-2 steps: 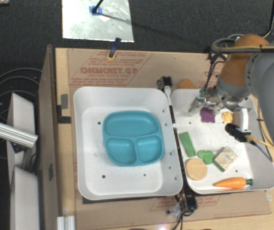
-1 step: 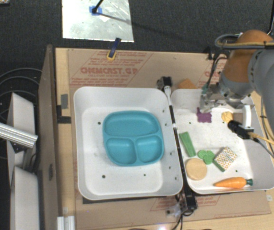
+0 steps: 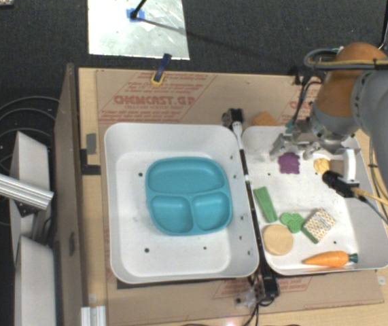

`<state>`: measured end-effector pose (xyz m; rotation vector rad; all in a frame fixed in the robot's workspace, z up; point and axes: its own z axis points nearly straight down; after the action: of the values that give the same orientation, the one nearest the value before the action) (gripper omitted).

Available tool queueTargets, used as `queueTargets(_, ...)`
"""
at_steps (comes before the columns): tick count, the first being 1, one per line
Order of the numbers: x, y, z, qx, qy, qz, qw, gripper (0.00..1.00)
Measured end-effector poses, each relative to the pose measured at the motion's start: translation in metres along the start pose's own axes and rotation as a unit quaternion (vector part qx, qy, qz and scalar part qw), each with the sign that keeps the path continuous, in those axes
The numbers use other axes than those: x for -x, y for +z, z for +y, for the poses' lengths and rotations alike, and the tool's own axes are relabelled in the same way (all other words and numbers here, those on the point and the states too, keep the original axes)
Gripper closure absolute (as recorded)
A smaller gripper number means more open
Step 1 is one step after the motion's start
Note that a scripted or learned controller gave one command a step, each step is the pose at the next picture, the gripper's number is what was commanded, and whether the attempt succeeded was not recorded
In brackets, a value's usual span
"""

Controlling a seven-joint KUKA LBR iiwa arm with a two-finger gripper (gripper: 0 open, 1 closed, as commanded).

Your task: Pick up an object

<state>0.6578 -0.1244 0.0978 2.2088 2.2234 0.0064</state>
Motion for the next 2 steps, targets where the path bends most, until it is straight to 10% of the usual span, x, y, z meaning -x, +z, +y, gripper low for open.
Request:
queueTargets(1, 0.013, 0.012, -0.017, -0.003, 0.002, 0.001, 1.0000, 0.00)
queueTargets(2, 0.013, 0.000, -0.016, 0.000, 0.002, 0.001, 1.0000, 1.00)
